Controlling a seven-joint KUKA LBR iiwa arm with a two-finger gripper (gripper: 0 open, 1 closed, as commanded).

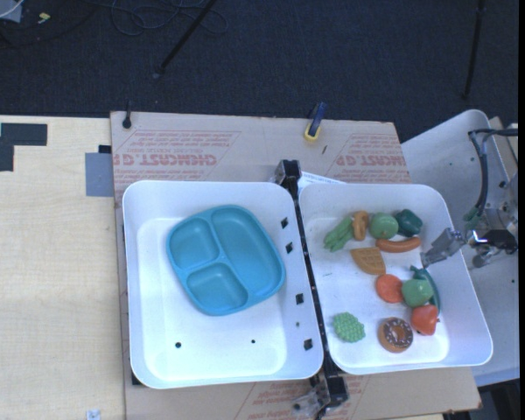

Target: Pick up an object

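Nearest in the right bin (459, 221), by its front wall, lie one donut (395, 334) and one green knobbly piece (349, 327). Behind the donut sit two red pieces (388, 288), one green apple (416, 291) and one orange wedge (367, 259). Farther back lie one sausage (398, 244), four more pieces and the gripper (440, 248), its state unclear. Left of that bin, one blue tray (225, 258) fills the other bin (149, 322).

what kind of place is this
Likely a robotics lab test bench: two white bins clamped on cardboard, toy food such as a donut beside a blue divided plate, cables on dark carpet.
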